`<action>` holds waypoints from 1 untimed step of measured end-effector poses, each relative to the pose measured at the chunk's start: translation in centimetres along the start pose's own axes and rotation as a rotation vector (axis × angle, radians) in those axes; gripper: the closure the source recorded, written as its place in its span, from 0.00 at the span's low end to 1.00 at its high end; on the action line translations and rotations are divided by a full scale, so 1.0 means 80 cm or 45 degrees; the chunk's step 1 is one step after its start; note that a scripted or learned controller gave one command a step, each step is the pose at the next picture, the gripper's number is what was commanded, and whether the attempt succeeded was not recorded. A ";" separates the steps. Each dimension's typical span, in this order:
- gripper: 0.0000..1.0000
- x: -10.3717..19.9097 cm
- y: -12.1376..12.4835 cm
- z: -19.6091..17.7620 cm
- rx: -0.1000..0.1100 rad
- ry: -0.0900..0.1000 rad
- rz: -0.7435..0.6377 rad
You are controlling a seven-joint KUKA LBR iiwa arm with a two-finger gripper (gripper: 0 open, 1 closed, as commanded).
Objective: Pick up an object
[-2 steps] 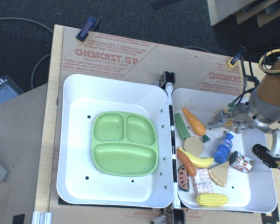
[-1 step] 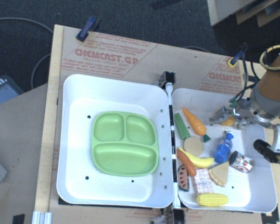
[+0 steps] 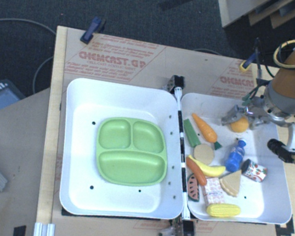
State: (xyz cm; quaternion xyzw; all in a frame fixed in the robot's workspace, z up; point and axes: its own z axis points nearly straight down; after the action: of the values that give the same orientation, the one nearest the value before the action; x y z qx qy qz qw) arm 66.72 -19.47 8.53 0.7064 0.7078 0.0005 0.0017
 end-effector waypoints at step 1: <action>1.00 0.000 0.001 -0.013 -0.004 -0.004 -0.001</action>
State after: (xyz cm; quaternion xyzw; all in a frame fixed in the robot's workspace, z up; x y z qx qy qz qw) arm 66.80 -19.48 9.60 0.7060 0.7082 0.0006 0.0038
